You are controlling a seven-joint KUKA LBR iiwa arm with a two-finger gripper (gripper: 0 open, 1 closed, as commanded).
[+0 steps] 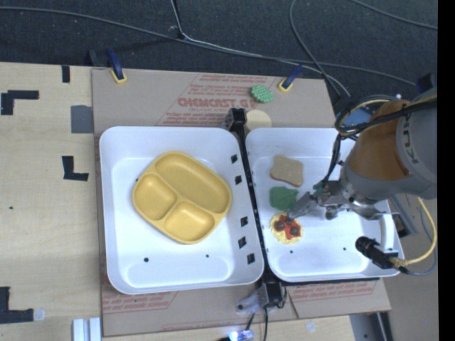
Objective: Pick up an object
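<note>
A cardboard-covered bench (213,101) over dark carpet, cables trailing across the far floor, and two shallow white bins side by side on it.

Nearest to us in the right bin (320,265) sits a small pizza-like toy (286,227), yellow with red and dark bits on top. Just beyond it, a green toy (283,197), and farther still a tan bread-slice toy (286,170). All three bunch along the left side of that bin, close to the divider between the bins.

And here's the arm, reaching in from the right, orange band (377,151) above the wrist. The gripper (304,203) is low in the bin, its tip just beside the green toy and right above the pizza toy. Whether the fingers are spread or pressed together I cannot tell; they blur into the dark metal. Nothing is visibly pinched.

Over in the left bin (114,212) lies a yellow divided plate (182,196), well apart from the action. At the far edge of the cardboard, a small green piece (261,93).

The risks, as I judge them: the toys crowd together, so a closing grip could nudge one aside or catch two. A low, angled approach may just push the green toy against the bin wall instead of gripping it.
</note>
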